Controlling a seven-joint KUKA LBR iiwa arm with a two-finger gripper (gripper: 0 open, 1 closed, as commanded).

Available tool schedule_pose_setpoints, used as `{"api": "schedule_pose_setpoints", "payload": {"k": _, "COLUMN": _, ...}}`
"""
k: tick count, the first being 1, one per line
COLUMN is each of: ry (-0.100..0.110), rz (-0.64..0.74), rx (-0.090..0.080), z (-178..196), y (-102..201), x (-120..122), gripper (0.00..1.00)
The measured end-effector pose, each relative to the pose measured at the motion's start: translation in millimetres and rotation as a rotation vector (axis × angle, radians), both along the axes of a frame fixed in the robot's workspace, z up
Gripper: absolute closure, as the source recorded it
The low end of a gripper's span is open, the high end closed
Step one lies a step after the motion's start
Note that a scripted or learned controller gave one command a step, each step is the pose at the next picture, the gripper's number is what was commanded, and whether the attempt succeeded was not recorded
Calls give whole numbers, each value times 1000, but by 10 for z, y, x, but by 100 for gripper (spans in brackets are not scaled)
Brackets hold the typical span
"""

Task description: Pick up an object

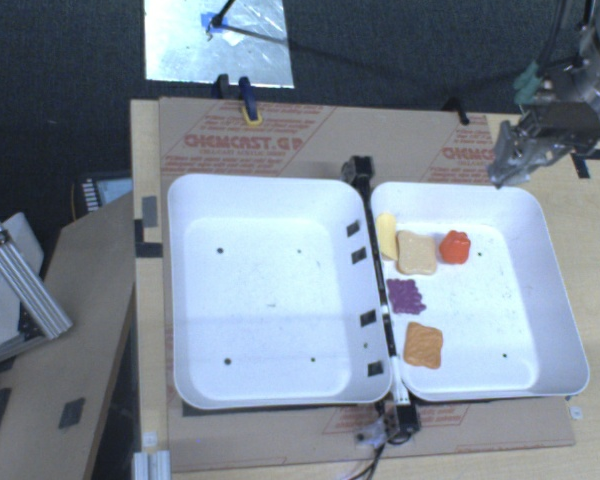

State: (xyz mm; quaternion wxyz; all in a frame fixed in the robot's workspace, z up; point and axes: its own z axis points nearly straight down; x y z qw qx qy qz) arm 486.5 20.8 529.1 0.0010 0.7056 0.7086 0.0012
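The right bin [540,298] holds several small food-like pieces near its left side: a pale yellow piece [386,236], a tan toast-shaped piece [416,253], a red-orange piece [455,247], a purple cluster [406,295] and an orange-brown piece [423,345]. My gripper [507,170] hangs at the upper right, above the far rim of the right bin, up and to the right of the red-orange piece. Nothing is visible between its tips.
The left bin [180,268] lies beside the right one, with black clips [361,258] along the shared wall. A shiny foil sheet [217,28] lies on the dark floor at the back. A metal frame [20,278] stands at the left.
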Motion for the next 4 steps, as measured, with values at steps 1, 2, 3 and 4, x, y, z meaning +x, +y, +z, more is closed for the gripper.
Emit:
{"api": "schedule_pose_setpoints", "payload": {"k": 1, "ry": 10, "rz": 7, "rx": 0, "z": -897, "y": 731, "x": -6, "gripper": 100}}
{"api": "schedule_pose_setpoints", "payload": {"k": 2, "ry": 3, "rz": 5, "rx": 1, "z": -985, "y": 1240, "x": 1, "gripper": 100}}
{"api": "schedule_pose_setpoints", "payload": {"k": 3, "ry": -7, "rz": 0, "rx": 3, "z": -227, "y": 1139, "x": 3, "gripper": 100}}
{"api": "schedule_pose_setpoints", "payload": {"k": 4, "ry": -2, "rz": 5, "rx": 3, "z": 78, "y": 1618, "x": -4, "gripper": 100}}
